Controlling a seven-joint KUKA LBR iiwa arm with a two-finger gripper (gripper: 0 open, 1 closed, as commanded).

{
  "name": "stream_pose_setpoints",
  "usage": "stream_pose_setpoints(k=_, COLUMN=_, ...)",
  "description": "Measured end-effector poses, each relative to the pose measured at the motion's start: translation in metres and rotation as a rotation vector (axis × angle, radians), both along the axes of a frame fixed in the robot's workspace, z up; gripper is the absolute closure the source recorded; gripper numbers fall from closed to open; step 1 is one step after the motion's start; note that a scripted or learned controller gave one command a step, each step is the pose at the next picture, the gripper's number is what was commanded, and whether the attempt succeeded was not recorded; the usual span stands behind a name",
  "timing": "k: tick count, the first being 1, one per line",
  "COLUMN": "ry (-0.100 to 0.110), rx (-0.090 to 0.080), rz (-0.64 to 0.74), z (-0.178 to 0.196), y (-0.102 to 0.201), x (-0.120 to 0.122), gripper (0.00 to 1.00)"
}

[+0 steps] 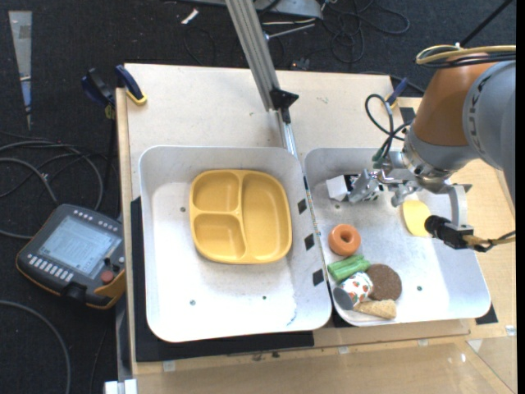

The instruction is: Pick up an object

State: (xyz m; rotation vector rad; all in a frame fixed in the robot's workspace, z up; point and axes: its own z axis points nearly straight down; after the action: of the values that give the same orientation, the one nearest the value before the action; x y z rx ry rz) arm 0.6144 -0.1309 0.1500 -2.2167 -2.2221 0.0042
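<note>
- Over the right bin (459, 290) on the desk (205, 97), near its back wall, sits my pincer (361, 187); arm comes in from the right side w/ the orange band above the wrist.
- Pincer state: can't tell. It's small and cluttered in this view, so I won't guess.
- Nothing visibly lifted. A small white-ish bit (336, 187) lies right by the pincer tip, but whether that's a loose item or part of my own hardware I can't say.
- Candidates all lie in the right bin, resting on its floor: orange ring (345, 239) near the middle-left, yellow piece (416, 217) just under my wrist, green piece (348, 267) below the ring, brown round cookie (385, 282), a small white patterned item (358, 286) and a tan wedge (378, 308) crowded at the front-left corner.
- Left bin (164, 302) holds a yellow divided plate (241, 216), well apart from me.
- Progress, as I judge it: early. I'm positioned low in the bin, but no pick confirmed.
- Left to do: settle on one target, close on it, raise it clear of the bin floor.
- Nearest options look like the ring and the yellow piece; the front-corner pile is tight, prob. harder to isolate.
</note>
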Motion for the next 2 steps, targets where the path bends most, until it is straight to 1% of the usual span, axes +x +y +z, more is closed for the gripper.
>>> stream_pose_setpoints(k=1, ry=0.001, rx=0.0, rz=-0.002, z=-0.054, y=0.001, x=-0.001, gripper=0.0)
stream_pose_setpoints(k=2, ry=-0.006, rx=-0.001, rz=-0.003, z=-0.04, y=0.0, x=0.001, gripper=1.0)
